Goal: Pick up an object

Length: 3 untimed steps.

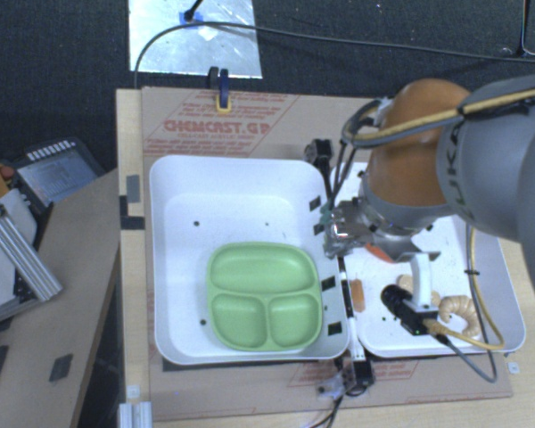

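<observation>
- Taking stock from my desk, with the green plate [265, 294] as my mark: it lies flat in the left bin [223, 185], toward that bin's near right corner, with its three wells facing up.
- Claw [341, 235]: hangs off the plate's far right corner, over the wall where the two bins meet, under the bulky wrist of the arm [499, 168]. I cannot tell whether it is spread or pressed together, because the wrist covers it. I see nothing pinched.
- Orange stick [358, 294]: my likeliest pick. It lies in the right bin [497, 275], just right of the plate across the bin walls and level with the plate's middle. Its long axis runs near-to-far, alongside the plate's right edge. From the claw it lies toward the near side and slightly further from the plate, close by but not touching.
- Red piece [381, 253]: further right of the plate than the stick, level with the plate's far rim. It is half under the wrist and its shape is unclear.
- Tan lump [455, 308]: well right of the plate, past the stick. It is curved, perhaps a toy pastry. A paler bit [407, 283] sits between it and the stick, and I cannot identify it.
- Judgement: the move needs a short shift toward the near side, closing across the stick's length. The risk is that the nearby bin wall fouls the claw.
</observation>
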Each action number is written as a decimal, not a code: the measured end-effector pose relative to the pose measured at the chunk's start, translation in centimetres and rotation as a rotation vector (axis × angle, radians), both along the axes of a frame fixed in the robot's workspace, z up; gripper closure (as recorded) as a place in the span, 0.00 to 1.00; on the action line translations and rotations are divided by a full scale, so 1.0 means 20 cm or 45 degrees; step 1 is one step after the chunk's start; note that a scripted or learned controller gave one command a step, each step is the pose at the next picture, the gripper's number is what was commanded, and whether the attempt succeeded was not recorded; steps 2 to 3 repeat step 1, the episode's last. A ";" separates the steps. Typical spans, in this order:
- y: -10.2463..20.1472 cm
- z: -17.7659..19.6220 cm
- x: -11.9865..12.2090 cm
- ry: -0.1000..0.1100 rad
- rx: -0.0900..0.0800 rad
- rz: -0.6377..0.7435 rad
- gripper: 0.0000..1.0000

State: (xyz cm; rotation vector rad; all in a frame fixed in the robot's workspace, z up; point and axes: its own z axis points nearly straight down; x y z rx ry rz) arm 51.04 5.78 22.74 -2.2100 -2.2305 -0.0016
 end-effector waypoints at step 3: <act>0.27 -0.06 0.00 -0.001 0.000 0.001 1.00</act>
